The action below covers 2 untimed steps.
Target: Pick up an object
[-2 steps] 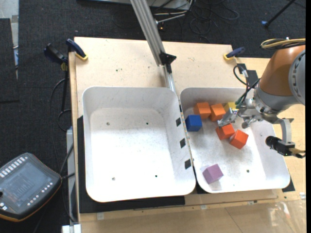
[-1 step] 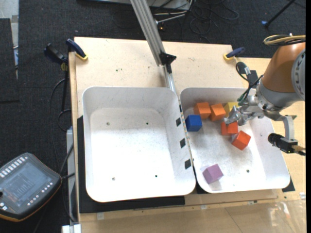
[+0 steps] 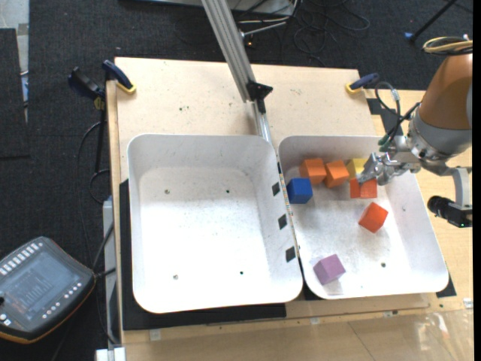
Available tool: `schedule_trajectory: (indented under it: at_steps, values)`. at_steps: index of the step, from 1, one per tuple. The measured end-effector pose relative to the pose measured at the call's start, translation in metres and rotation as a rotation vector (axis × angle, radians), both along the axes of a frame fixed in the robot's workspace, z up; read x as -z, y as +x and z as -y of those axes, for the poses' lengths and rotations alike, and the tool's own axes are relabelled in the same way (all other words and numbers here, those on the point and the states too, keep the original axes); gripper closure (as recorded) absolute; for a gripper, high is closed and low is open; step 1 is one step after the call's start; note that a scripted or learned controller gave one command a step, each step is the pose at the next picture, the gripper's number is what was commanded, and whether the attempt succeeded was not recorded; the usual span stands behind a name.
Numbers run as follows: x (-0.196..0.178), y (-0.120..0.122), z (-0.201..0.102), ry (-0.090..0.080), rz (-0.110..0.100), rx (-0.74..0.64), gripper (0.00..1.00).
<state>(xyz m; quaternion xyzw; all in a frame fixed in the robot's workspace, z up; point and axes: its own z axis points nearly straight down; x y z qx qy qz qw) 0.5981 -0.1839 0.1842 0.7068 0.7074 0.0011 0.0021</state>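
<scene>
**Operator:** Dark carpet surrounds my bench (image 3: 195, 96), a pale wooden board with clamps at its far corners. Two shallow white bins sit on it side by side. From my camera, the left bin (image 3: 150, 156) has nothing but specks on its floor, and the right bin (image 3: 421, 265) carries all the blocks.

**Colleague:** Which blocks do you see?

**Operator:** I count a blue cube (image 3: 300, 191) near the divider, two orange cubes (image 3: 326, 171) touching each other along the far wall, a yellow block (image 3: 356, 165) just beside them, a red-orange cube (image 3: 373, 217) lying alone toward the middle, and a purple cube (image 3: 329, 268) near the front edge.

**Colleague:** And the arm?

**Operator:** It reaches in from the right, orange band high, wrist tilted down into the right bin. My gripper (image 3: 370, 175) sits low at the far side, directly over a red block (image 3: 364, 189) that lies just beside the yellow one and the nearer orange cube.

**Colleague:** Is it gripping that red block?

**Operator:** I cannot tell. The wrist hardware blurs into the block's top edge, so whether the tool is spread or pressed together is not readable from here. The red block appears to rest on the bin floor.

**Colleague:** Anything else nearby?

**Operator:** A teach pendant (image 3: 37, 288) lies on the carpet at the front left, and a slanted metal pole (image 3: 229, 40) crosses over the bench's far side.
</scene>
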Motion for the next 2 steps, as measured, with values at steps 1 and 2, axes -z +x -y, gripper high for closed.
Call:
schedule_trajectory:
  at_steps: [1,2]
  values:
    - [-0.037,0.001,0.0,0.0,0.001,-0.001,1.0]
    - [-0.05,0.013,-0.053,0.003,-0.002,-0.007,1.0]
